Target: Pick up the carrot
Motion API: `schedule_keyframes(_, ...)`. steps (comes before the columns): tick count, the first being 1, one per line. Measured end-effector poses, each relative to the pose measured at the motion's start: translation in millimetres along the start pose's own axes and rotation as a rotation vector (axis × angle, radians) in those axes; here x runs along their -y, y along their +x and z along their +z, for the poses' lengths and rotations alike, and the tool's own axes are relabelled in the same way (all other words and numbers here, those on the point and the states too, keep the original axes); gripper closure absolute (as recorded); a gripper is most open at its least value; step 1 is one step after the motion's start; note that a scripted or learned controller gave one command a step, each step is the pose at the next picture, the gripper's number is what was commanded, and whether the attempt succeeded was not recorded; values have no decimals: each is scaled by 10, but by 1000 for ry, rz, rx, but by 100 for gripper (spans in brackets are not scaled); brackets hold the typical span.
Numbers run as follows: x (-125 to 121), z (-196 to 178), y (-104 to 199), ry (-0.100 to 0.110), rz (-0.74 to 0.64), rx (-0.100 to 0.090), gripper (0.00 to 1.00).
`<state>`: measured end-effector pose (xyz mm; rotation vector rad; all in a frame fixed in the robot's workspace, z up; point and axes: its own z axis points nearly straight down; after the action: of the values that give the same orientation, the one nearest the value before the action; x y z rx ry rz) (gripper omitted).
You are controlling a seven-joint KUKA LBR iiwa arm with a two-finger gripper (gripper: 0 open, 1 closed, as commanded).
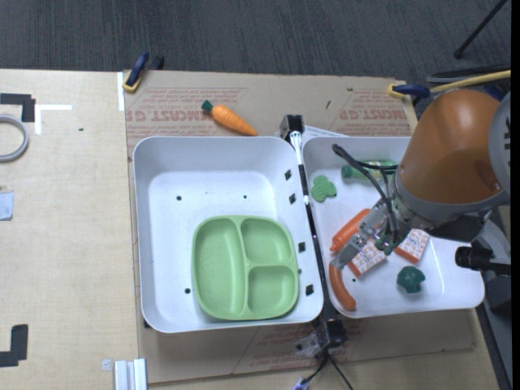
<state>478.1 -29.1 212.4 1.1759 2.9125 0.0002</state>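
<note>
The gripper (367, 242) is lowered into the right bin (455, 299), just beside an orange carrot (351, 226) near that bin's left wall. The approach step appears to be in hand; next, a closing around the carrot would be called for. Whether the jaws are open or closed cannot be told, being blurred. A second carrot (231, 119) lies on the tabletop (65, 218) beyond the left bin (162, 242).
</note>
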Motion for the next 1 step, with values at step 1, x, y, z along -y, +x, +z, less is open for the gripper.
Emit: schedule_keyframes(1, -8, -97, -11, -2, 3, 2, 100)
